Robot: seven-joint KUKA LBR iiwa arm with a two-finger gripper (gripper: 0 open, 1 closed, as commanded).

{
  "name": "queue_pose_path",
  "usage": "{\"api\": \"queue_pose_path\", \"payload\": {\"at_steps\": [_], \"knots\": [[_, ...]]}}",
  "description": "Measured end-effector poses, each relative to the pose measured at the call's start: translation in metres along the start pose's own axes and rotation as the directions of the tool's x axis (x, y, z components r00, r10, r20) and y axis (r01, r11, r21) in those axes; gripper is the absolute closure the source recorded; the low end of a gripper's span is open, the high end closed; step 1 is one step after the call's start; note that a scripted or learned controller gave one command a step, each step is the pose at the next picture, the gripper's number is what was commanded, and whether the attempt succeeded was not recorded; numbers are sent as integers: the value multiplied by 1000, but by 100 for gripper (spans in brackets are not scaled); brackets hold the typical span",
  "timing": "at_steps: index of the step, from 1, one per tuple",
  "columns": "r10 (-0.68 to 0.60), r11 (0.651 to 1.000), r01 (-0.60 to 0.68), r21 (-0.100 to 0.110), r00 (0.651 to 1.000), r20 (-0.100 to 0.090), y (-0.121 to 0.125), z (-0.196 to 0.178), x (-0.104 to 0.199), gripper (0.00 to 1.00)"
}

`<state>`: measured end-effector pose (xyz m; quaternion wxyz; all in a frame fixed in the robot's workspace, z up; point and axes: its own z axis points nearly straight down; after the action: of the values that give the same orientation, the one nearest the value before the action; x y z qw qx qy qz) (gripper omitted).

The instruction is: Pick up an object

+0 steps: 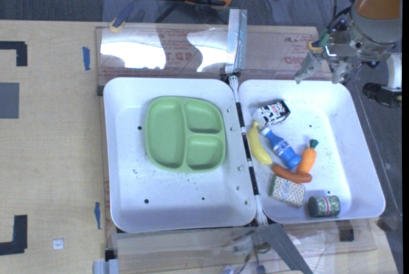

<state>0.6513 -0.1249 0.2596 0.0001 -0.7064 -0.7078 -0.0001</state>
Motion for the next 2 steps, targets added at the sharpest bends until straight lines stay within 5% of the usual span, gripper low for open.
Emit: {"api": "queue_pose_path", "payload": {"at_steps": [1,2], "knots": [[-44,999,44,0,999,0,-34,128,-2,0],[47,999,-47,-6,999,0,-93,173,-8,0]]}}
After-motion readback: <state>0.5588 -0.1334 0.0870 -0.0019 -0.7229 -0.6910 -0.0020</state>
